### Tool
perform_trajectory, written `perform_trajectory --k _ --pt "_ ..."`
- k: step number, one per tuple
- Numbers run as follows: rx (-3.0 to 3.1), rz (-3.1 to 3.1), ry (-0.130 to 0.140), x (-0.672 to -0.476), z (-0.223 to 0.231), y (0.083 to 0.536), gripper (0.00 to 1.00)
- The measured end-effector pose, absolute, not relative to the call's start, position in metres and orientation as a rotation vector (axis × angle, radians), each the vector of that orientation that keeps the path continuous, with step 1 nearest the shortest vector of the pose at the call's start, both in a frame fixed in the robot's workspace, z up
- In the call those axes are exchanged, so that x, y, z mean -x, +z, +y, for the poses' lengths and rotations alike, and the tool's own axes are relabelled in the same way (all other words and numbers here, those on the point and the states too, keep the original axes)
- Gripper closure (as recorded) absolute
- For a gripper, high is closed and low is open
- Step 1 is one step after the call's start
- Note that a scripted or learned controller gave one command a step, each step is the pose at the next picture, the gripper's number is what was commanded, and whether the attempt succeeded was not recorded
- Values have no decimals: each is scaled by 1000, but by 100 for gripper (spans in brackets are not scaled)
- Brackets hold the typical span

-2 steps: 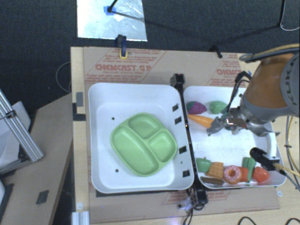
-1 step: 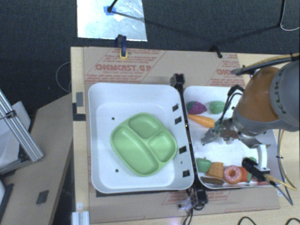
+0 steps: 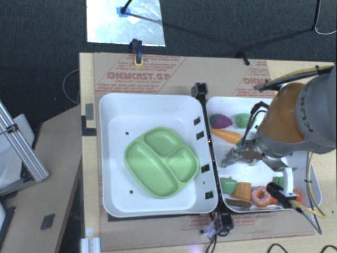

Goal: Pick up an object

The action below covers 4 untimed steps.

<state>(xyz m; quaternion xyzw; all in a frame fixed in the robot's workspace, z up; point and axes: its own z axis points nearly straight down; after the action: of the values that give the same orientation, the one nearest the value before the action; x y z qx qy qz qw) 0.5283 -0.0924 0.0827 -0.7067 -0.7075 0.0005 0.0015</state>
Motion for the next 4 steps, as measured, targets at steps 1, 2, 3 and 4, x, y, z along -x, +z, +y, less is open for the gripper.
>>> perform_trajectory --k 1,2,3,4 --pt "2220 -2224 -2 -530 -93 95 100" --pt "2221 -2229 -6 -523 -94 154 100" --pt "2220 -2230 -6 -531 -95 200 100" --pt "2220 -2229 -5 -533 -95 226 100"
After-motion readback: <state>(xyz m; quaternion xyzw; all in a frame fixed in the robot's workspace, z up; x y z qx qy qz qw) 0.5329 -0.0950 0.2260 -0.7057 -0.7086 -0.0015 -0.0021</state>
